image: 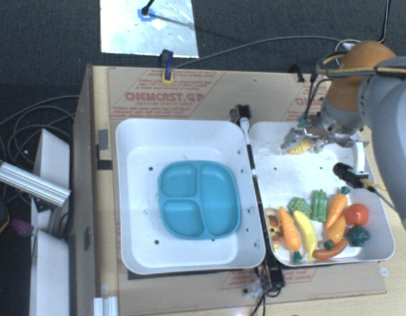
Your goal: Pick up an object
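A cardboard-topped bench [189, 91] on dark carpet [38, 38] bears two white bins [143, 196]; the hand [300, 141] pinches a yellow object [299, 148].

- The floor [45, 31] is dark carpet, seen along the top and left of the view.
- A shiny, silver-grey sheet [149, 18] lies on the floor beyond the bench's far edge, with a blue mark near its centre.
- The bench [189, 91] is covered in brown cardboard printed with red lettering.
- A blue and yellow clamp [167, 66] grips the bench's far edge.
- Black cables [25, 127] loop across the floor off the bench's left edge.
- A ribbed metal bar [30, 182] lies over white blocks [51, 209] at the left.
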